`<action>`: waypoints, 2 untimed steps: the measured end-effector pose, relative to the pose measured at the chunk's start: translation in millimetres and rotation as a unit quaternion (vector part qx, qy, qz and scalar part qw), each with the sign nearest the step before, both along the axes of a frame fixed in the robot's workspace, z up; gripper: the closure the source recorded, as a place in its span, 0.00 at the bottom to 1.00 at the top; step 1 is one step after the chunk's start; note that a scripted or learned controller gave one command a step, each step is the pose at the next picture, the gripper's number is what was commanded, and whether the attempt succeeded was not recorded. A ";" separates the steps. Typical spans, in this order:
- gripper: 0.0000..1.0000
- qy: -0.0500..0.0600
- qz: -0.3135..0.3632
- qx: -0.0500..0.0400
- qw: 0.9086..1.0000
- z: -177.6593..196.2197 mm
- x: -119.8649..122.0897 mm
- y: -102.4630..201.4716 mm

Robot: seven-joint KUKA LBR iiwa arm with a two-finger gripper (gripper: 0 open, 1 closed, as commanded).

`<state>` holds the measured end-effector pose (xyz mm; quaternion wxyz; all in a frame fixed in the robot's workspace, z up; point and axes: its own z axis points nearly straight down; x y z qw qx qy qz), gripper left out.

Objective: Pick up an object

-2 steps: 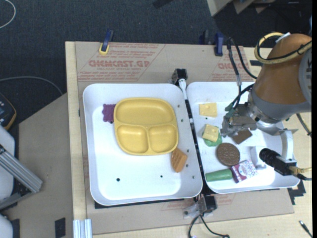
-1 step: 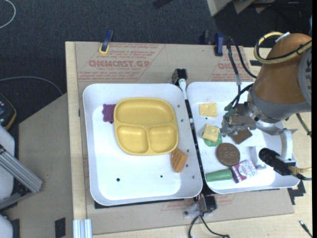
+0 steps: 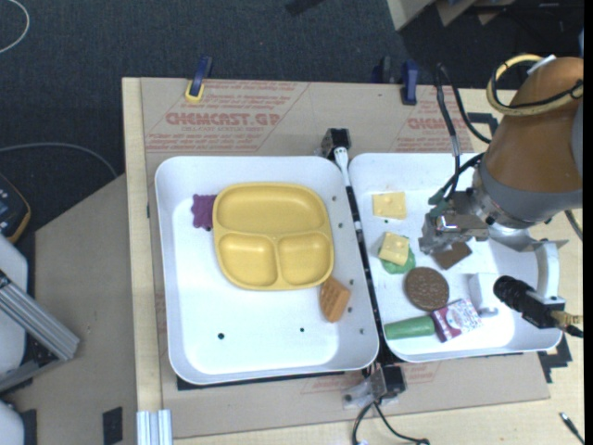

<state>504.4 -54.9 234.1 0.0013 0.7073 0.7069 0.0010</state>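
Note:
My gripper hangs low over the middle of the right bin, under the orange-banded wrist. Just below it lies a small dark brown piece, partly hidden by the gripper; I cannot tell whether they touch. To its left are a pale yellow square and a yellow block on a green piece. Toward the front lie a round brown cookie, a green cylinder and a red and white packet.
The left bin holds a yellow divided plate, a purple piece at its left and a tan wedge by the right wall. A black fitting on the arm overhangs the right bin's front corner.

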 end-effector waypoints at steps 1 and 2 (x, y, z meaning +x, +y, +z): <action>1.00 0.000 0.000 0.000 1.000 -0.1 5.5 -0.7; 1.00 0.004 0.000 0.001 1.000 -20.7 3.4 -3.1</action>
